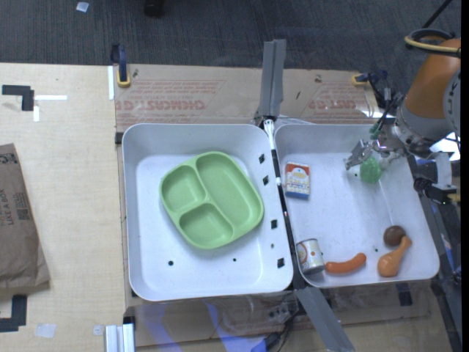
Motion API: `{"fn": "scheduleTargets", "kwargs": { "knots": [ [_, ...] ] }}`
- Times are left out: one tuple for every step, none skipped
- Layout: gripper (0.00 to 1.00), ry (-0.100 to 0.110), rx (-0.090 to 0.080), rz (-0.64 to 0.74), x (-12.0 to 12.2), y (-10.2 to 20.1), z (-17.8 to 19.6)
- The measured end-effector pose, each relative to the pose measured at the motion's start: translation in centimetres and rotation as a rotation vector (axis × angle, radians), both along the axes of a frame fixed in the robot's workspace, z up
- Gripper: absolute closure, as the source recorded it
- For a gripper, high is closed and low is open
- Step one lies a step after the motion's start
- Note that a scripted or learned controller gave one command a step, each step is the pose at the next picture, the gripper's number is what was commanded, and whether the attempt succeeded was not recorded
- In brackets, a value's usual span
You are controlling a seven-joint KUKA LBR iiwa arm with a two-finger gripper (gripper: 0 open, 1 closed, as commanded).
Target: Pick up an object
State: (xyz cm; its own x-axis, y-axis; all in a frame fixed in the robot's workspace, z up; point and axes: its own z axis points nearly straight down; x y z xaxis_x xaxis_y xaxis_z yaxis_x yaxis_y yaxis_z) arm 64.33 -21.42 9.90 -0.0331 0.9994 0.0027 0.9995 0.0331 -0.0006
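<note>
Here the tool [364, 158] sits over a green object [371, 170] in the right bin [344, 211]

Green plate [212, 199] is taking up most of the left bin [139, 270]. Right bin [333, 218] centre is lying open; items are crowding its front edge.

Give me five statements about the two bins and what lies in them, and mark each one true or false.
1. The green divided plate lies in the left bin. True.
2. The small box lies in the left bin. False: it is in the right bin, near the divider.
3. The can lies on its side by the orange sausage. True.
4. The gripper hangs over the plate. False: it is at the green object in the right bin.
5. The plate has three compartments. True.
</note>
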Motion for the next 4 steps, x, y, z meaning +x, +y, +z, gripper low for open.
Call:
{"fn": "scheduleTargets", "kwargs": {
  "knots": [
    [0.0,0.0,0.004,0.034,-0.2,-0.2,-0.1],
    [1.0,0.004,0.0,0.033,-0.3,-0.4,0.4],
    [1.0,-0.009,-0.004,0.085,-1.4,-0.7,-0.4],
    [1.0,0.007,-0.004,0.191,1.5,-1.1,-0.5]
  ]
}}
